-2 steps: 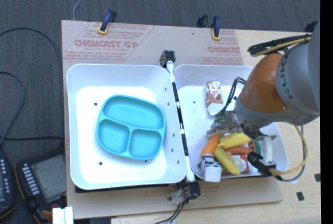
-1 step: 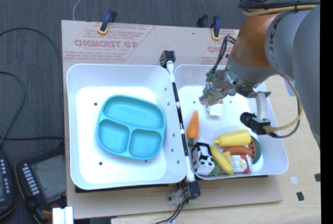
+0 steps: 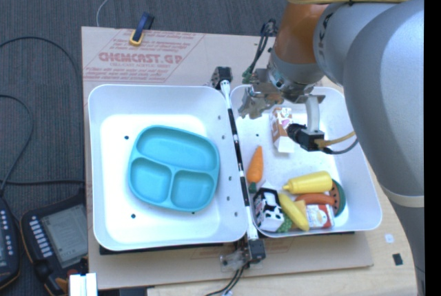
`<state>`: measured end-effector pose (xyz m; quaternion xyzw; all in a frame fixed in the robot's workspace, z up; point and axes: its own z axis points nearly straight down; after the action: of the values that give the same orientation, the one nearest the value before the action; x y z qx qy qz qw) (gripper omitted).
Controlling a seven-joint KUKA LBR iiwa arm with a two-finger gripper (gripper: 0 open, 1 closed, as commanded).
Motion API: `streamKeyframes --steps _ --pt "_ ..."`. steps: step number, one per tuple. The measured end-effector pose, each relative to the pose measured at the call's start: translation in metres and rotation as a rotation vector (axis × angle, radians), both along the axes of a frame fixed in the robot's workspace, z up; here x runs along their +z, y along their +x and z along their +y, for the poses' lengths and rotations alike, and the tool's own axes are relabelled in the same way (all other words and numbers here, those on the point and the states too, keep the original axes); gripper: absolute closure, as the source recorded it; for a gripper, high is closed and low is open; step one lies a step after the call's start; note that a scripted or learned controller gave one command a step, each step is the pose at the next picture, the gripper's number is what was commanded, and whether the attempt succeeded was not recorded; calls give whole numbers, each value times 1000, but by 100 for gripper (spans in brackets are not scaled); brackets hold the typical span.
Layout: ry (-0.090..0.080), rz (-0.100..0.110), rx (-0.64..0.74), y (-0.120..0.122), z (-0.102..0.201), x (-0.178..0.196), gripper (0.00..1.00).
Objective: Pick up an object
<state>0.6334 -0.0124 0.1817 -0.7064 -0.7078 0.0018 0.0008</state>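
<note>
The KUKA arm (image 3: 358, 33) reaches over the right bin (image 3: 365, 208). The left bin (image 3: 96, 150) holds a blue divided plate (image 3: 173, 168). The gripper (image 3: 265, 98) hangs over the right bin's upper left corner; jaw state cannot be told. Candidate objects lie apart from it: yellow bottle (image 3: 310, 183), carrot (image 3: 255, 164), small carton (image 3: 282, 129), cow toy (image 3: 269, 210). Risk, as a judgement: closing on nothing, or striking the bin wall if descent starts here.

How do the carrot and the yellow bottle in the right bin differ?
The carrot is orange, tapered, and lies along the bin's left wall; the yellow bottle is fatter and lies crosswise. The carrot lies alone; the bottle rests among other toys. Both sit in the right bin, not held by the gripper.
</note>
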Motion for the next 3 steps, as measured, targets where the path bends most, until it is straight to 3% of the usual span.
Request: streamKeyframes --steps 2,3 --pt "-1 1 -2 -54 -12 23 100" --pt "0 1 -3 -110 -34 31 100"
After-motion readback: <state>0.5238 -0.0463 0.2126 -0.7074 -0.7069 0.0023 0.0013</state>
